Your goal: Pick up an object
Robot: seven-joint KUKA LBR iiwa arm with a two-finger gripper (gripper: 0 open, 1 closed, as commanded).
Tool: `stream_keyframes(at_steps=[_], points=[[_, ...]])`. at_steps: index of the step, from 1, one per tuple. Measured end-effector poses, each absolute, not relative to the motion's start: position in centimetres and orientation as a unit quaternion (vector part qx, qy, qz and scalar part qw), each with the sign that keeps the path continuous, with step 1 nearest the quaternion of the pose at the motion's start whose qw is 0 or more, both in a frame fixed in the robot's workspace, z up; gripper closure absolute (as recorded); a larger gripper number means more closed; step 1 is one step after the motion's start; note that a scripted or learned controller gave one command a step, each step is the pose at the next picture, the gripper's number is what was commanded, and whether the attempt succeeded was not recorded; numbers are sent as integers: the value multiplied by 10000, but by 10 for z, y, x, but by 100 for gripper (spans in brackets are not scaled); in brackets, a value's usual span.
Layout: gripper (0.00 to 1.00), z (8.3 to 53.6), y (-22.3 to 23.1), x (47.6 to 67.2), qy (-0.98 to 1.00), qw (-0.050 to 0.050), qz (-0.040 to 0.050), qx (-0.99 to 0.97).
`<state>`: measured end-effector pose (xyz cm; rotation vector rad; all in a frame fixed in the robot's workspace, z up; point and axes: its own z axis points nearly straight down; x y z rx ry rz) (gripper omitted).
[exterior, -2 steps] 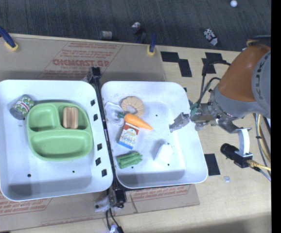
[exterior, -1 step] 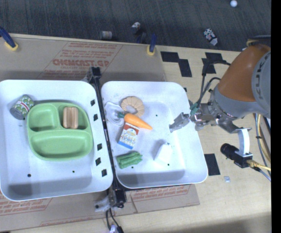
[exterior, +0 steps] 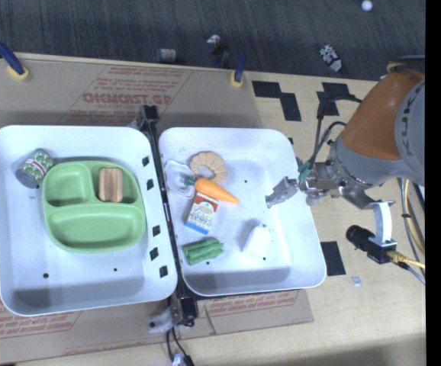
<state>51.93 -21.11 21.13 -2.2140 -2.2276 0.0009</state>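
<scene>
Right bin [exterior: 300,269] holds the loose items: carrot [exterior: 217,191] near the middle, touching a small carton [exterior: 202,211] just below it, round cookie [exterior: 207,164] above, green piece [exterior: 202,250] lower down, white lump [exterior: 255,239] to the right. Gripper [exterior: 280,193] hangs over the bin's right side with nothing visible between its fingers; can't tell if they're spread or closed. Left bin [exterior: 7,280] has a green divided tray [exterior: 91,235] with a tan block [exterior: 111,184] in one compartment, can [exterior: 33,166] beside the tray.

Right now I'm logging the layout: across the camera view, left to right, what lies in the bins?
Can → green tray → wooden block → small carton → carrot → white object → gripper
</scene>
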Motion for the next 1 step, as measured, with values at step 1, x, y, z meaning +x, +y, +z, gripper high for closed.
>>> stream_keyframes(at_steps=[1], points=[[0, 211, -211, 519, -7093, 5, 3, -7049]])
